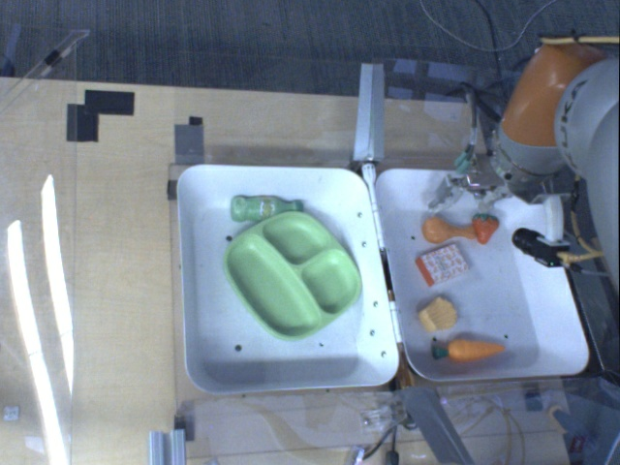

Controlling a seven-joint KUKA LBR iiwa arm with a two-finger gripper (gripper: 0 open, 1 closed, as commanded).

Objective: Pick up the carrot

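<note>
Metal fingers (448, 194) of the gripper (469, 190) stand spread apart with nothing between them, poised over the far part of the right bin (567, 356), close to its back wall. Just in front of the fingertips lie two small pieces: an orange, pear-shaped toy (442, 229) and a short red-orange piece with a green tip (485, 228); whether the fingertips touch either I cannot tell. Behind the gripper rises the grey arm (591, 114) with its orange band (542, 90), coming in from the right. Further toward the near edge of the same bin sit one red and white patterned packet (442, 263), one pale yellow wafer-like piece (437, 313), and the carrot (469, 351), orange with a dark green stub, lying on its side along the near wall, well apart from the gripper. That makes five loose things in the right bin. The left bin (208, 356) holds two: one green divided plate (292, 273) with three compartments, and one light green bottle (263, 206) lying on its side just behind it. Both white bins rest side by side on a pale wooden bench (87, 289), which carries black tape marks (95, 112) near its far left. Beyond the bench runs dark blue-grey carpet (242, 22), with a thin cable (484, 17) looping across it.
</note>
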